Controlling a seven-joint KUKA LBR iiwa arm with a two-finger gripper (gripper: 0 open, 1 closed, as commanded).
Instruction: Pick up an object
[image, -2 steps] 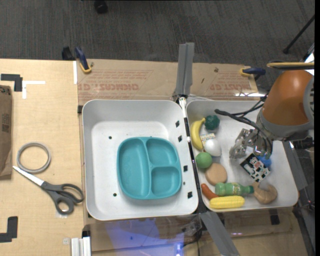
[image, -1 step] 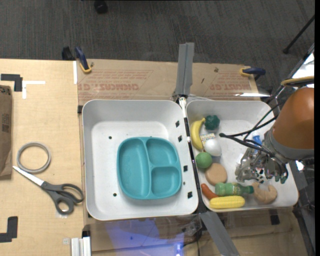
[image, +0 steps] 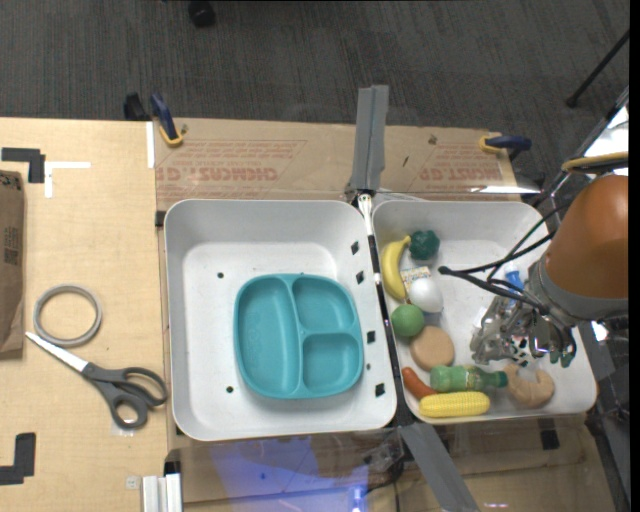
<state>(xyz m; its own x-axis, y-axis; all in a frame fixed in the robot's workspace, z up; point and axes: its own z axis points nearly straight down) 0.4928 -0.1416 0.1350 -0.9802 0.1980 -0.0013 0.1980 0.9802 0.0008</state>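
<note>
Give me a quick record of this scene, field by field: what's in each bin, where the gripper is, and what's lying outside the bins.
left bin: teal divided plate
right bin: banana, white egg, green ball, green bottle, corn cob
gripper: low in right bin, above the bottle's cap end
bench, left side: scissors, tape roll

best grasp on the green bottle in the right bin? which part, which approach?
Likely the green bottle's body, mid-length, from straight above, with the fingers closing across its narrow width. It lies flat, long axis left to right, with its cap toward the right. The corn cob sits close along its near side, so finger room there looks tight.
</note>
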